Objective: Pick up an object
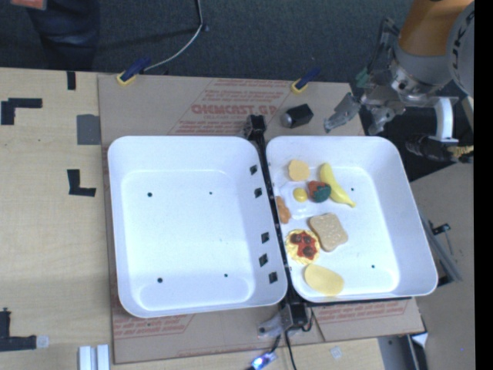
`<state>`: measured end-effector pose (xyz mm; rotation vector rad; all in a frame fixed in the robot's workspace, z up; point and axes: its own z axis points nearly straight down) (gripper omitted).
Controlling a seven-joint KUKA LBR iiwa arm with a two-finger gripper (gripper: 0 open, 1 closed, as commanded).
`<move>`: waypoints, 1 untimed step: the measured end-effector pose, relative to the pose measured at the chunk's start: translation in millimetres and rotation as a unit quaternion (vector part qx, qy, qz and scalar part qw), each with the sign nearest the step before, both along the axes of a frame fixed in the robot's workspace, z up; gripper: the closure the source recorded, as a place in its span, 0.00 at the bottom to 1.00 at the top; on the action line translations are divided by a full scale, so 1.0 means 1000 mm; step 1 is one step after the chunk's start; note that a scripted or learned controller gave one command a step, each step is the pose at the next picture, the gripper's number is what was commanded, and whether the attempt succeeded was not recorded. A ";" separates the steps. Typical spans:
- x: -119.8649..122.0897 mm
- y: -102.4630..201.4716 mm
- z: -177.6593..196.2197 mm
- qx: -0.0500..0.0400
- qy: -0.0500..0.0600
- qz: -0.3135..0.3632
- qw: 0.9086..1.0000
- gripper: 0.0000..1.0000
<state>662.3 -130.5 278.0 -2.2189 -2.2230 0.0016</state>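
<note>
The right bin [389, 206] holds several toy foods. Among them are a yellow banana [337, 185], a yellow round piece [299, 169], a red and green piece [318, 192] and a small orange piece [299, 196]. Nearer the front lie a tan bread slice [329, 231], a red-and-yellow piece [302, 244] and a yellow oval [323, 279]. My gripper [360, 120] hangs above the far edge of the right bin, up and to the right of the foods. It is open with nothing between its fingers.
The left bin [185, 284] sits beside the right one, joined by a black clip strip [266, 206]. A small black object [297, 116] lies on the cardboard beyond the bins, left of the gripper. Blue clamps [306, 79] hold the cardboard's far edge.
</note>
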 end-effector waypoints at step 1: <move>0.005 0.102 -0.100 0.002 0.004 0.004 1.000 0.00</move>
